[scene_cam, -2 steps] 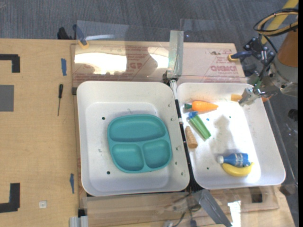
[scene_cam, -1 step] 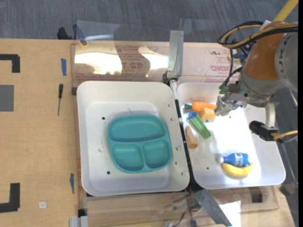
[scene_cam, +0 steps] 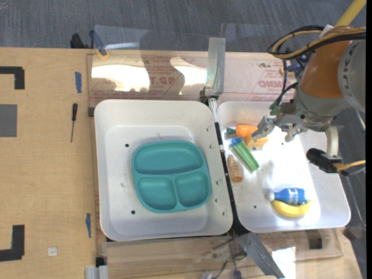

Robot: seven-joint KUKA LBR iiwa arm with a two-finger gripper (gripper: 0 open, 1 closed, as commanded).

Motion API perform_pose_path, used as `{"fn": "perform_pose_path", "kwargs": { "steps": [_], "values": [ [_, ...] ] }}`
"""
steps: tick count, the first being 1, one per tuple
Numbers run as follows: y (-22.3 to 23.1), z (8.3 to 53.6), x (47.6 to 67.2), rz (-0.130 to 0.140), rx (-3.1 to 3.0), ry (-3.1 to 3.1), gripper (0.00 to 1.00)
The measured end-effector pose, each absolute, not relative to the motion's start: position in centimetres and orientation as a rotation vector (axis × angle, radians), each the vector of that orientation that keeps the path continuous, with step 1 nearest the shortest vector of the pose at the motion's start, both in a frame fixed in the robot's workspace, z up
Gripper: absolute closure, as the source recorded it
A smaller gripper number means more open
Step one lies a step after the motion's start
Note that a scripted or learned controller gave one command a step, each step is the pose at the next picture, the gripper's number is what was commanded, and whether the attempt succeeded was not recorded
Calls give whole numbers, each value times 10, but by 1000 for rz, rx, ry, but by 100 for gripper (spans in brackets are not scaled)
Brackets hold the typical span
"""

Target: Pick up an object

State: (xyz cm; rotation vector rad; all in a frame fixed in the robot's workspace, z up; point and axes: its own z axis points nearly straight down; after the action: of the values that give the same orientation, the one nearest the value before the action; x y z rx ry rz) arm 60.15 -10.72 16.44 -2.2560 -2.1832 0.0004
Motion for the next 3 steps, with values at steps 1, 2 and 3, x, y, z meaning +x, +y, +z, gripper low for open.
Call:
{"fn": "perform_pose_path", "kwargs": {
  "steps": [1,2,3],
  "values": [
    [-98,88,644,-8,-2172,-2279,0],
    [-109,87,603,-5,-2296,-2147,0],
    [-109,100,606,-11,-2299,-2153,100]
  ]
}}
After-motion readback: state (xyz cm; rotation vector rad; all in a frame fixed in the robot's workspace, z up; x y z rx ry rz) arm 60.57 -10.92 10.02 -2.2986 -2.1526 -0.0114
